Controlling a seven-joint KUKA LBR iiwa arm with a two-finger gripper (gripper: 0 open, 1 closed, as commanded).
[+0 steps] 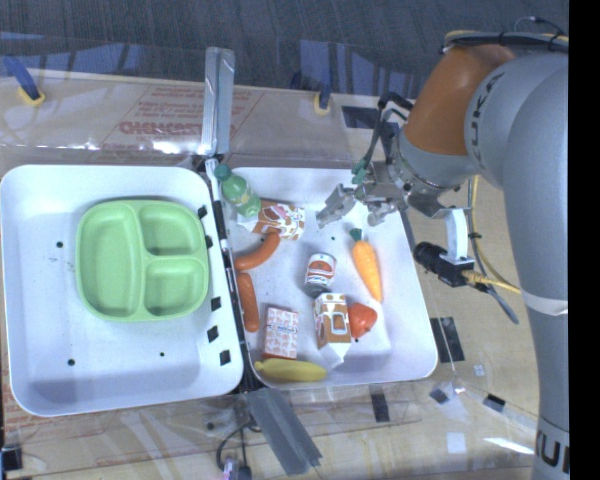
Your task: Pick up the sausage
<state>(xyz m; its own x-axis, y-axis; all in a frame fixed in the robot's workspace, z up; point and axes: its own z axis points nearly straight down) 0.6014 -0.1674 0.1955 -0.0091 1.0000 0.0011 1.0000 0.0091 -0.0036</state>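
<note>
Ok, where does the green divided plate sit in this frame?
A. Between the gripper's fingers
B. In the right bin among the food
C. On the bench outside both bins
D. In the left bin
D: the green divided plate lies flat in the left bin, apart from the food in the right bin.

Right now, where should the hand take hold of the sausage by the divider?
Probably mid-length, from straight above. The sausage lies flat along the right bin's left wall, so fingers should close across its narrow width. A second sausage sits just above it.
</note>
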